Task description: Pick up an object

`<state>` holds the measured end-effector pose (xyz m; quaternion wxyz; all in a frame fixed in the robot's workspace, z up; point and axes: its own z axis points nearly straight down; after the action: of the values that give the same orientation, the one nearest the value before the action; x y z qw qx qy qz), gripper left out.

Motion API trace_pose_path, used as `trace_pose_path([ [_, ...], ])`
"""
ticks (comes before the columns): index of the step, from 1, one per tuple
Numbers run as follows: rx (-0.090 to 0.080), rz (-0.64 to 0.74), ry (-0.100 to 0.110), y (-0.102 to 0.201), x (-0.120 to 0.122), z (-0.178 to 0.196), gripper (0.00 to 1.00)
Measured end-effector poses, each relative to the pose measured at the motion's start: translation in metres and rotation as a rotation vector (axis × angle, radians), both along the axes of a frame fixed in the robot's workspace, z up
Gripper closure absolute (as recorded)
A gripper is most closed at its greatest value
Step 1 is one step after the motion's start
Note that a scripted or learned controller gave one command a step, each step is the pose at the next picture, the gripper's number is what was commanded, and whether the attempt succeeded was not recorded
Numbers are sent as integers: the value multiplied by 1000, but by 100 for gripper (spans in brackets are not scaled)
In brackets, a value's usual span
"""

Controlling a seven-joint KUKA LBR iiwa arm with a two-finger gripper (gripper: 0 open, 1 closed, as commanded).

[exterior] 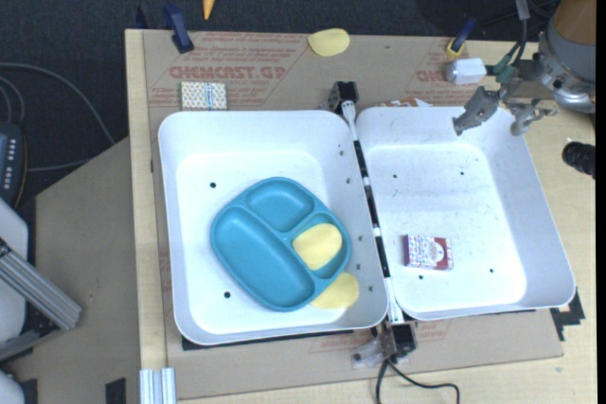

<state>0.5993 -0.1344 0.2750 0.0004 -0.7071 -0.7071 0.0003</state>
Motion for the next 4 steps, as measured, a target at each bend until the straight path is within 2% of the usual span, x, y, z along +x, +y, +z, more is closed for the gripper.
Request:
trace_pose_path([
  [1,0,-1,0,-12,-55,-100,0],
  [2,1,0,1,13,-102,-96,0],
  [3,1,-1,2,41,-108,-186,0],
  [4,0,-1,-1,41,-107,-176,100],
])
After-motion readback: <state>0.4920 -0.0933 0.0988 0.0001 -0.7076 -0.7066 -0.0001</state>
